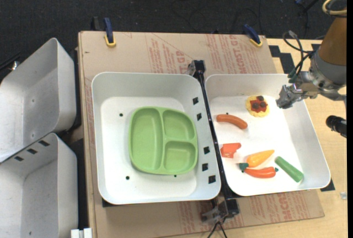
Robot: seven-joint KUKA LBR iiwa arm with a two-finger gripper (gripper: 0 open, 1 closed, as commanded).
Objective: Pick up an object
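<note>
**Gripper hovers at the right bin's far edge, toys spread below**

Nearest the camera, along the front of the right bin (317, 143), lies a green cucumber-like toy (289, 169), slanting toward the front right corner. Just left of it a red pepper toy (260, 172) rests lengthwise, touching or almost touching an orange pepper toy (259, 157) that sits just behind it. A little further back and to the left, near the wall shared by the two bins, is a small red-orange piece (230, 149).

In the left bin (105, 121), a green divided plate (164, 140) with three compartments lies flat in the middle, with nothing on it.

Further back in the right bin, a brown-orange sausage toy (232, 120) lies at a slant, apart from the other pieces. Behind it, toward the far side, sits a small round yellow tart toy (257, 106) with a dark red top.

Just right of the tart, over the bin's far right edge, is the gripper (287, 97), pointing left toward the tart but apart from it. Nothing is seen between its fingers; whether they stand apart or together cannot be told from this angle. The grey arm (331, 71) with its orange band reaches in from the right.

Both bins rest on a brown cardboard sheet (165, 52), held at its far edge by clamps.
</note>
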